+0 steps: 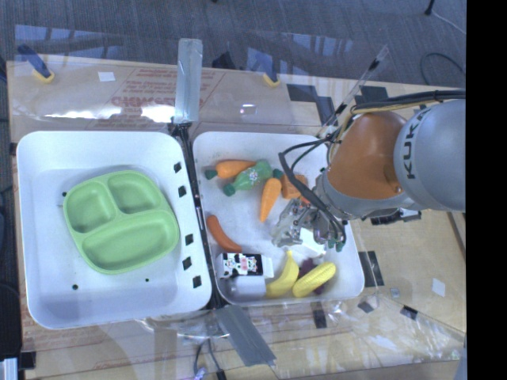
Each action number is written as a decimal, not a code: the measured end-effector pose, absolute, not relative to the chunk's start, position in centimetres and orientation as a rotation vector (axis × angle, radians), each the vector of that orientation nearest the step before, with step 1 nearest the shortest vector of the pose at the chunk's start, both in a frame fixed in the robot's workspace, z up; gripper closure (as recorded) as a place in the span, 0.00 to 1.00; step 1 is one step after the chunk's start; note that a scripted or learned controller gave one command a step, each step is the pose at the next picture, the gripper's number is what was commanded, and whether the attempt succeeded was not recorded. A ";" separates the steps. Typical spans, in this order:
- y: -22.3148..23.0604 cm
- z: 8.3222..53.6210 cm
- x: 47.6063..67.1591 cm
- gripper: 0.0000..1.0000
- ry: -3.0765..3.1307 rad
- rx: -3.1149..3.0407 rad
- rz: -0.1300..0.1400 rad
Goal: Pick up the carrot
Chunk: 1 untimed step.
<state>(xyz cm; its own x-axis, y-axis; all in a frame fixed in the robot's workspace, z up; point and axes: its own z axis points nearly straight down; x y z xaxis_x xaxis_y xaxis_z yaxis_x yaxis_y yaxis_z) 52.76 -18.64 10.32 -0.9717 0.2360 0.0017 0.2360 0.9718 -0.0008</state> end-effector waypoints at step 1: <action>-18.6 10.4 52.8 0.00 -3.120 -0.371 0.000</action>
